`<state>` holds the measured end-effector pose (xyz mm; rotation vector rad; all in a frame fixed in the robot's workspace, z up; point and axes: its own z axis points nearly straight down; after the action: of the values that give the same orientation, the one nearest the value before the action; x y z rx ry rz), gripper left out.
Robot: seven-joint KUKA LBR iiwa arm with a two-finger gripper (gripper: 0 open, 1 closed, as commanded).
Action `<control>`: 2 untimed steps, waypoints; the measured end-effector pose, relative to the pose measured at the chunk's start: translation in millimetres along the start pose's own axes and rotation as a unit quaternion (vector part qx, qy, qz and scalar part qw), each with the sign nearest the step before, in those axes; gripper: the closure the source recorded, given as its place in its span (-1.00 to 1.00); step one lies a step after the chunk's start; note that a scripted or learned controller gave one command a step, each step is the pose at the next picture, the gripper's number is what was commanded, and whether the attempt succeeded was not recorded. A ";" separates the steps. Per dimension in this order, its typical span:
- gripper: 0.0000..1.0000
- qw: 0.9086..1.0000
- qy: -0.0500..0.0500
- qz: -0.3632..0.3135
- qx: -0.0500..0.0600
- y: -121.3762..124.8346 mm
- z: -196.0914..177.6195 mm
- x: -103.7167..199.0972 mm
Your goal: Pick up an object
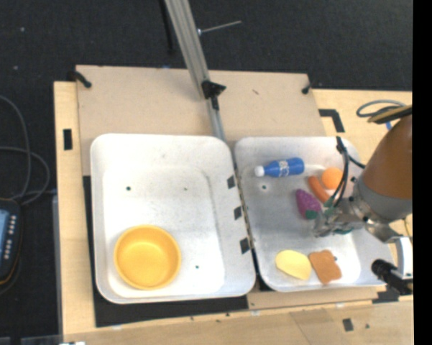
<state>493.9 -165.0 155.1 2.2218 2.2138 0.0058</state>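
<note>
Here, lowered into the right bin (273, 275): gripper (333, 223), jaw state impossible to tell. Just beside: purple object (307, 203). Below: orange block (325, 267), yellow piece (293, 264).

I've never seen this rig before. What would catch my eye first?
Probably the yellow bowl, alone in the left bin. Then the right bin's cluster: a blue bottle at the back, a purple piece and orange pieces mid-bin, and the gripper hovering just right of them.
</note>
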 end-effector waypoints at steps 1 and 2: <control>1.00 1.000 -0.001 -0.004 -0.001 2.1 -64.2 -2.6; 1.00 1.000 0.000 -0.004 0.001 4.0 -87.0 -3.6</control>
<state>497.3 -168.5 242.1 2.2135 2.2225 0.0040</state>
